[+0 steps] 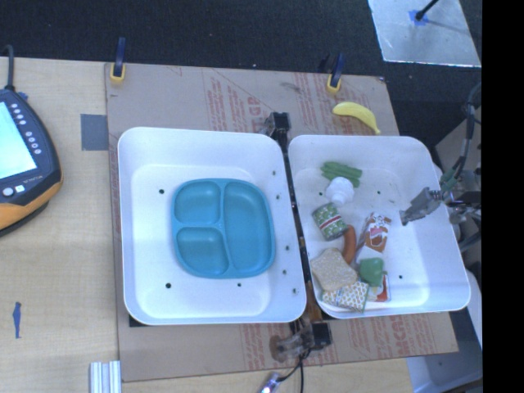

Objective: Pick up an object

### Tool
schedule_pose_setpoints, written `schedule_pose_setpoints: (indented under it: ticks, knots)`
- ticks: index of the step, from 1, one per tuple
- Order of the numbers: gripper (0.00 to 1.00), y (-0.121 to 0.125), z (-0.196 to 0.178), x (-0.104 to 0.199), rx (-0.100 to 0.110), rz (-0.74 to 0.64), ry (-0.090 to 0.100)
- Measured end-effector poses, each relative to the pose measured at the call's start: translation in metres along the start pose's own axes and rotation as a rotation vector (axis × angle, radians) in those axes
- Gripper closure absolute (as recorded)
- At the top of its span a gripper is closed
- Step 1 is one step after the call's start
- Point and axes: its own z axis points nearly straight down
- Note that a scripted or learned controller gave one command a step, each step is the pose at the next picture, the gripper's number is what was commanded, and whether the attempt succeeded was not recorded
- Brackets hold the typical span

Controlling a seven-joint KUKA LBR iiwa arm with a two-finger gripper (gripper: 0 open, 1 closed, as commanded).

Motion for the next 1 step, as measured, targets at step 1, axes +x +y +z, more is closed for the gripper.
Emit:
schedule_pose_setpoints:
  ticks: [1]
  knots:
    - [0.00,0.0509,0.1647,0.0508,-0.020,-0.002,-0.007]
